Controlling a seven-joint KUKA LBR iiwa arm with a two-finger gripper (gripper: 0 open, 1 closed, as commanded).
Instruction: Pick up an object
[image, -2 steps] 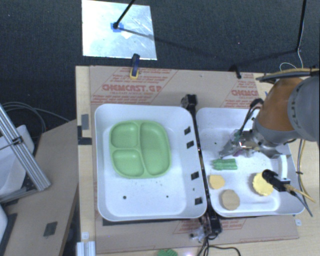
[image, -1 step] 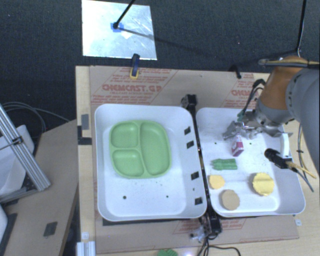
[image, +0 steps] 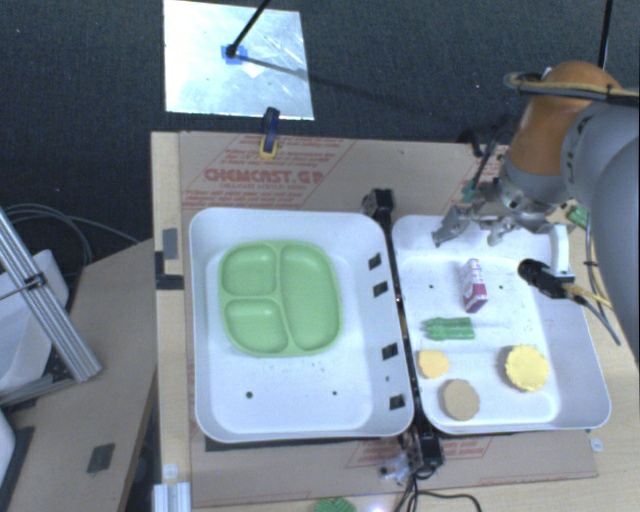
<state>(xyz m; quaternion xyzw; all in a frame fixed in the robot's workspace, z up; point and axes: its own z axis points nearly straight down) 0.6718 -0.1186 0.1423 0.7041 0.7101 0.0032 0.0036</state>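
My gripper (image: 468, 234) hangs over the far end of the right bin (image: 575, 400), its two fingers (image: 441, 236) spread apart and open, with nothing between them. Just in front of it lies a small pink and white bottle (image: 473, 284). Nearer the front sit a green oblong piece (image: 448, 328), a small yellow round piece (image: 433, 363), a tan disc (image: 461, 399) and a yellow scalloped piece (image: 526, 367). The grey arm with its orange band (image: 548, 130) comes in from the upper right.
The left bin (image: 215, 400) holds a green divided plate (image: 278, 299). A black divider with clips (image: 392, 300) runs between the bins. A black cable fitting (image: 541, 275) hangs off the arm over the right bin's right side.
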